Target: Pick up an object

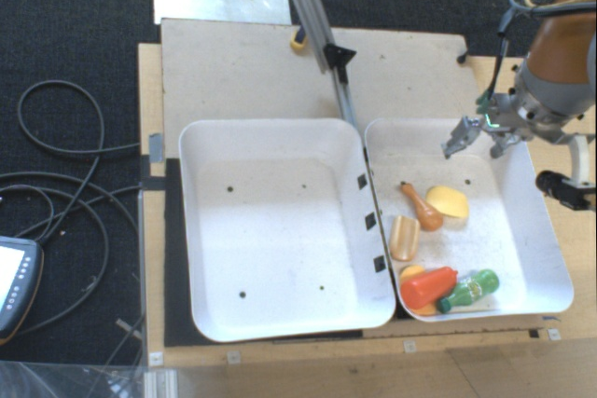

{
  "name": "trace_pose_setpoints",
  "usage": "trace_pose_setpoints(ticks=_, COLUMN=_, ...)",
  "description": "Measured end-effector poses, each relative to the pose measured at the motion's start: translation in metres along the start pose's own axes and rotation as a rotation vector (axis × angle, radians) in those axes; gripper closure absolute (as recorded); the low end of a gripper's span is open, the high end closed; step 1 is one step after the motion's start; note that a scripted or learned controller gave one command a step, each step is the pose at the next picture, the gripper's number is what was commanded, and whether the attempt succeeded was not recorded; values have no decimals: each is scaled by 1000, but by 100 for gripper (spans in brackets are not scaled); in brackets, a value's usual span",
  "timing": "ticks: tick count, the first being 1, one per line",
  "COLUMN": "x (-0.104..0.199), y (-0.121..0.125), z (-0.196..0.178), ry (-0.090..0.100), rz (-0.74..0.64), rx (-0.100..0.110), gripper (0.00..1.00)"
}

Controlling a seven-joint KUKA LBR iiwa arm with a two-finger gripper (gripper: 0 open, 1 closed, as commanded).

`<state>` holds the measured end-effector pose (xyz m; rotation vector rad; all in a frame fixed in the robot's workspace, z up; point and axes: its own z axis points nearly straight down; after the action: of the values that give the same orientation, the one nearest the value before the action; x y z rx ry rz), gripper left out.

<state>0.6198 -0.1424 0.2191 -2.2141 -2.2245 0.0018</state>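
My end effector (478,137) is hanging over the right bin (532,228), near its far rim at about one o'clock of that bin, with its fingers spread apart and nothing between them. Toward seven o'clock from it, an orange carrot-shaped piece (422,206) is lying against a pale yellow piece (450,201). A tan piece (404,238) is lying just beside them. At the bin's six o'clock edge a red piece (429,283) and a green bottle (470,289) are touching. The left bin (201,200) is sitting alongside on the bench (242,70).
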Motion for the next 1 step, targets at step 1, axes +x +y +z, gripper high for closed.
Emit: trace_pose_setpoints(ticks=1, x=0, y=1, z=-2, ry=-1, rz=-1, rx=-4, gripper=0)
